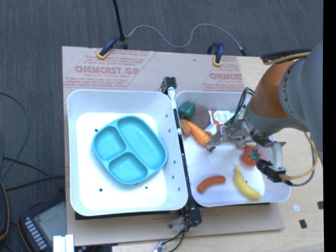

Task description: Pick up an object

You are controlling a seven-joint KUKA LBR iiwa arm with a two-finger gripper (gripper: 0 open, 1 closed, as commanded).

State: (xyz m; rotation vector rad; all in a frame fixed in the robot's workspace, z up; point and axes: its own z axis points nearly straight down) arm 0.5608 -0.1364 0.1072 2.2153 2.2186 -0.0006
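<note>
Evidently, the claw (214,143) was seen narrowly parted and holding nothing, with the carrot (195,132) just to its left, so a wider opening centred over it was judged advisable.

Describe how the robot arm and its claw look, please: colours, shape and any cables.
The arm is thick, rounded and grey, with a broad orange band above the wrist. The claw is slim, of pale grey metal. Thin cables run along the wrist, and a black connector with a yellowish cable hangs below it.
</note>
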